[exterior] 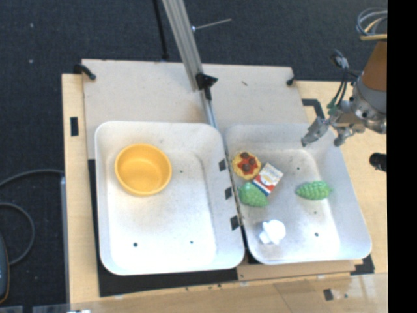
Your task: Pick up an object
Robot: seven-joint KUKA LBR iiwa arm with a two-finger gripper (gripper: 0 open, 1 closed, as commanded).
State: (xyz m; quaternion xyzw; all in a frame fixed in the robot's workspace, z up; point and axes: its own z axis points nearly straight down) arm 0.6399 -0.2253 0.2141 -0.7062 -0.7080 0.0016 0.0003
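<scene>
The right bin (339, 230) holds several small objects: a red and yellow round toy (246, 165), a white, red and blue packet (268, 178), a green lumpy piece (253, 195), a green oblong toy (313, 190) and a white crumpled item (273, 231). My gripper (326, 134) hangs above the bin's far right corner, open, with two grey fingers (312, 134) spread apart and nothing between them. It is well up and right of the green oblong toy.
The left bin (195, 240) holds a yellow bowl (143, 169) near its far left. A slanted metal pole (186, 41) rises behind the bins and meets the divide between them. Wooden bench edges surround both bins.
</scene>
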